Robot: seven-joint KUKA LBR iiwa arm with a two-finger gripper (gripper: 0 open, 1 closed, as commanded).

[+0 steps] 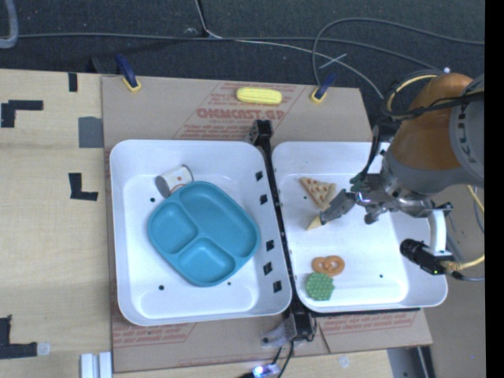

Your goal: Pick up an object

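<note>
My gripper (353,211) hangs low over the right bin (394,290), near its middle, and is open with nothing between its fingers. Its left finger (337,209) points down-left toward a small pale scrap (314,224). Just left of the gripper and a little farther back, a tan waffle-patterned wedge (316,190) lies flat. Nearer the bin's front lie an orange pretzel (327,265) and a green bumpy ball (319,287), touching each other. The grey arm with its orange band (429,132) covers the bin's right back corner.
The left bin (126,290) holds a blue divided plate (203,232) and a small tipped cup (173,180) behind it. A yellow corn-like toy (258,95) lies on the cardboard behind the bins. A black divider (272,211) runs between the bins.
</note>
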